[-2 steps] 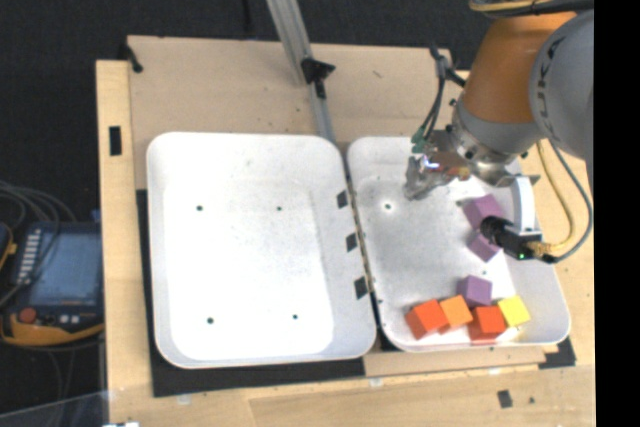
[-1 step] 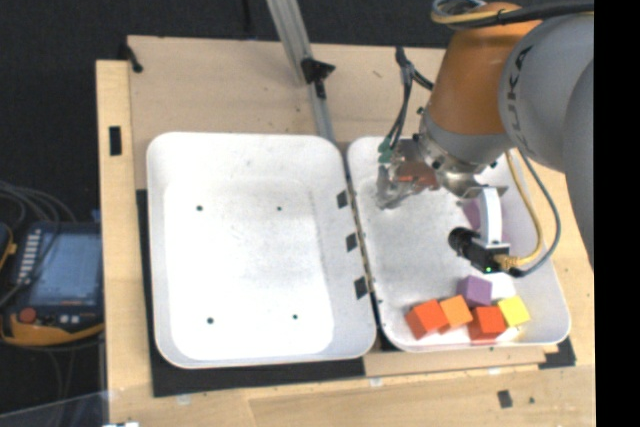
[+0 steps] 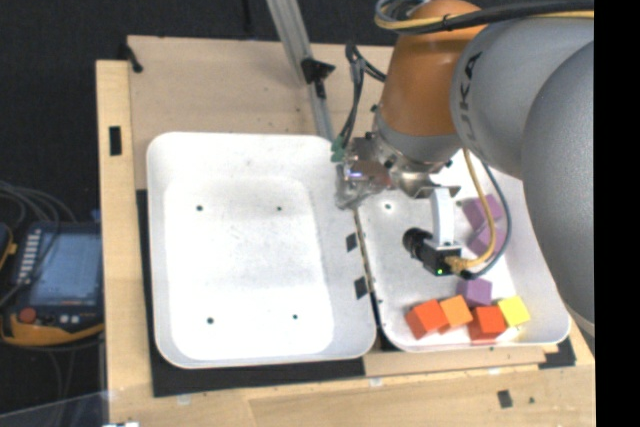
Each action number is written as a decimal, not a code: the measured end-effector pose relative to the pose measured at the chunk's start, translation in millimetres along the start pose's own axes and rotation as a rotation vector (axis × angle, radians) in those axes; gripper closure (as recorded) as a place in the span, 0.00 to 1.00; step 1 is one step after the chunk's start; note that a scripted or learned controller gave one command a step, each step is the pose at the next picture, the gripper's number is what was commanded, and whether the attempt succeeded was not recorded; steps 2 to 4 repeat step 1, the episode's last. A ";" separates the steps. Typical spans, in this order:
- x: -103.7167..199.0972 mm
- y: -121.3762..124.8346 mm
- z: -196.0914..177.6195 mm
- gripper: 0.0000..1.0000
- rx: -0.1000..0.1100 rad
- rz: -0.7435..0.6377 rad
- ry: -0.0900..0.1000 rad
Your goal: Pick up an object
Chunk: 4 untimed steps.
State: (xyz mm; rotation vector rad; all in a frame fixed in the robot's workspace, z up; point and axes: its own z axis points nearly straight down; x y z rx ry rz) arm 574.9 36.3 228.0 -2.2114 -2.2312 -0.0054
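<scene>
My arm (image 3: 520,115) covers the far and right parts of the right bin (image 3: 392,260), so what lies beneath it is hidden. A purple block (image 3: 476,214) beside it shows in part. The screened device (image 3: 55,280) at left is cut by the edge.

Grey arm (image 3: 545,105) reaches in from the right — gripper (image 3: 356,181) pointing downward.

**Arm over right bin; blocks clustered at lower right**

Two white bins are seen side by side on the bench (image 3: 118,105). The left bin (image 3: 240,147) lies at centre frame. The right bin (image 3: 392,250) is largely covered by the arm (image 3: 520,85). The gripper (image 3: 352,183) is placed at the right bin's upper left edge, just beside the left bin. Near the right bin's lower edge, orange blocks (image 3: 428,318), a yellow block (image 3: 515,311) and a purple block (image 3: 480,291) are clustered. Above them a larger purple block (image 3: 482,217) is partly hidden.
</scene>
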 end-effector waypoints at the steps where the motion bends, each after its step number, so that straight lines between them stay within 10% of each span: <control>1: 47.0 2.6 0.6 1.00 0.001 0.001 -0.001; 4: 47.0 2.6 0.6 1.00 0.001 0.001 -0.001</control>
